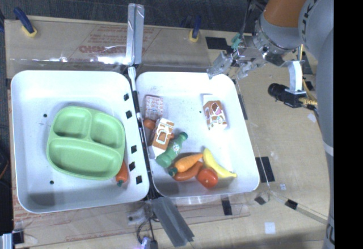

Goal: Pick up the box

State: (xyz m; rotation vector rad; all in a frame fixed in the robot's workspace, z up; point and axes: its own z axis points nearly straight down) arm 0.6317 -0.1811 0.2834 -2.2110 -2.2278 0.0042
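We see the claw (229,70) spread apart, holding nothing, over the right white bin's (244,146) far rim; small brown-and-white carton box (215,114) lies just near of it.

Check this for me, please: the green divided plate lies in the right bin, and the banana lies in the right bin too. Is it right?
Not quite. The camera view shows the green divided plate in the left bin, not the right one. The banana does lie in the right bin.

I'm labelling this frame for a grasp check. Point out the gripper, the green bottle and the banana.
gripper (226,70): camera view, midway between its fingertips.
green bottle (171,150): camera view, on its body.
banana (216,165): camera view, middle of the curved fruit.
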